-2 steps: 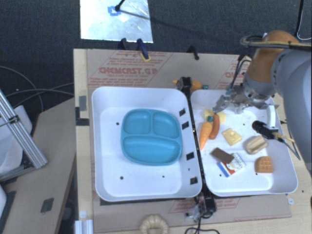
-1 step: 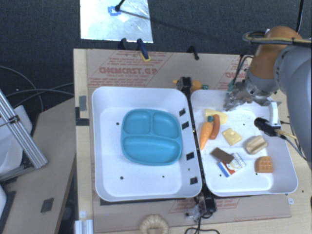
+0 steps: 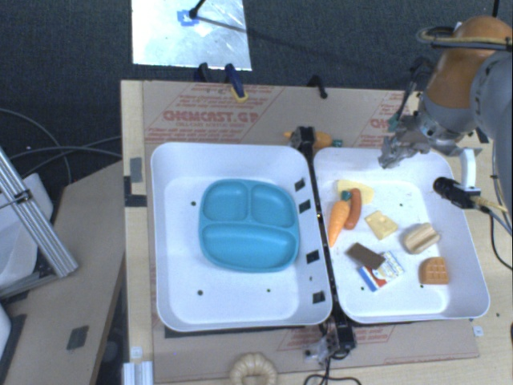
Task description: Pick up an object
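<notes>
Nearest you, at the front edge of the surface [image 3: 240, 347], lies a pale braided ring [image 3: 255, 369], looking like rope or dough. Just behind it sit the two shallow white bins, smooth moulded plastic with rounded corners.

In the left bin [image 3: 180, 291] you have a sky-blue divided plate [image 3: 247, 224], glossy, with three compartments and soft rounded edges.

The right bin [image 3: 461, 295] holds the candidates for picking. Closest to you are a tan waffle piece [image 3: 434, 270] with a gridded face and a small red, white and blue packet [image 3: 381, 269], flat and printed. Touching the packet is a dark brown slab [image 3: 365, 255], like chocolate. Farther back come a bread roll [image 3: 420, 237], a pale cheese wedge [image 3: 381, 224], an orange carrot [image 3: 338, 220] tapered to a point with a red sausage [image 3: 354, 208] just beside it, and a yellowish piece [image 3: 353, 189] behind them. All look like hard toy food, mostly small and slick.

Farthest off, the hand [image 3: 395, 156] hovers over the back rim of the right bin, holding nothing; you cannot tell from here how wide its fingers stand.

By my reading you are at the approach step, with no object chosen yet. The next move calls for you to travel forward over one item, preferably a blocky one such as the cheese wedge or roll, standing clear of its neighbours, then descend straight.
</notes>
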You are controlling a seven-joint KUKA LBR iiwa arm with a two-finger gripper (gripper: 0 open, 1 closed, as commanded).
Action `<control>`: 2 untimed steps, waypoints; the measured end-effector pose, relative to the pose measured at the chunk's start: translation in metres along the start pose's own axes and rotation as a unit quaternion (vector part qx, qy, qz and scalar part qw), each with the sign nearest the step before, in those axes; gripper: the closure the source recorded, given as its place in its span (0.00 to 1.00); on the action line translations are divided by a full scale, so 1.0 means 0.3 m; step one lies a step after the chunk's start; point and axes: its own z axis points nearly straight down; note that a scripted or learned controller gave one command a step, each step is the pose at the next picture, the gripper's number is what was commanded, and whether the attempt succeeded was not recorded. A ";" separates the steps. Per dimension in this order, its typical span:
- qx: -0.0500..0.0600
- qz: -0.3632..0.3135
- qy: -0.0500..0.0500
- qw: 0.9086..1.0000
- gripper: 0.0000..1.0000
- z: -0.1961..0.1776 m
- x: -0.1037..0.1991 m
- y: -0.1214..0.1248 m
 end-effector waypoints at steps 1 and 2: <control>0.000 0.000 0.000 1.000 1.00 -0.207 -0.020 0.020; 0.002 -0.001 0.000 1.000 1.00 -0.215 -0.019 0.023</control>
